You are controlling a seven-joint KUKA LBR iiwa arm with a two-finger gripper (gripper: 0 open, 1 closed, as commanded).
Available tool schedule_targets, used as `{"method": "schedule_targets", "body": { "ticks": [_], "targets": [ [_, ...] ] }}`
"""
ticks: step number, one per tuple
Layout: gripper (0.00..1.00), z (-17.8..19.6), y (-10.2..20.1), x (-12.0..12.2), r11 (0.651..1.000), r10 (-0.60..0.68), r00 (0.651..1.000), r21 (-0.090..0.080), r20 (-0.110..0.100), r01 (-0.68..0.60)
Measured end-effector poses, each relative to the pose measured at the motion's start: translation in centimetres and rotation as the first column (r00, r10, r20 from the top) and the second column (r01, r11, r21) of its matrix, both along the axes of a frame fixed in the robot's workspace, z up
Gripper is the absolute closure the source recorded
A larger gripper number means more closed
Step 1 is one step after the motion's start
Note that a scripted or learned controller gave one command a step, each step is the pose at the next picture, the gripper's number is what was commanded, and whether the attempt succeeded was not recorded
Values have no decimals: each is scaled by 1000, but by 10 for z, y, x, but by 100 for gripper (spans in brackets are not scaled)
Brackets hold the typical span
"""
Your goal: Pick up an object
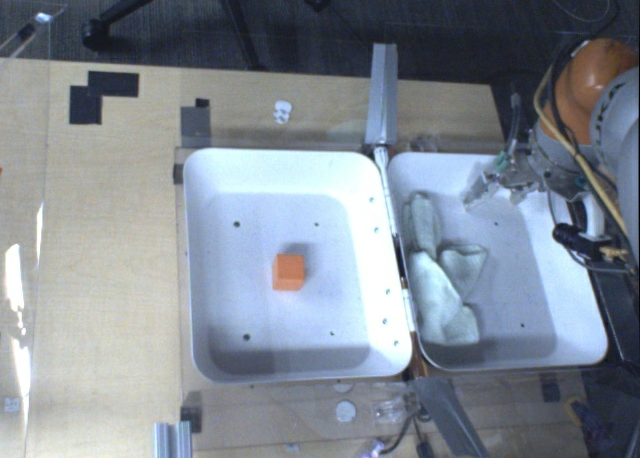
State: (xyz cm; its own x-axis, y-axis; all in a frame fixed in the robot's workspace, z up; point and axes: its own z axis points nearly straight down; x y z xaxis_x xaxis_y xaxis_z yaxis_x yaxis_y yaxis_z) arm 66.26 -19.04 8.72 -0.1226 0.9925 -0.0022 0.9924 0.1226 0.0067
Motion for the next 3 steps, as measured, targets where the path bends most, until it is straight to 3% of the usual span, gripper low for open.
{"method": "schedule_targets", "body": {
  "ticks": [1, 2, 3],
  "targets": [
    [0, 114, 39, -38, 995, 97, 995, -1, 1, -97],
    [0, 9, 10, -27, 991, -133, 991, 1, -1, 133],
    [100, 20, 12, -25, 992, -128, 992, 1, 5, 128]
  ]
}}
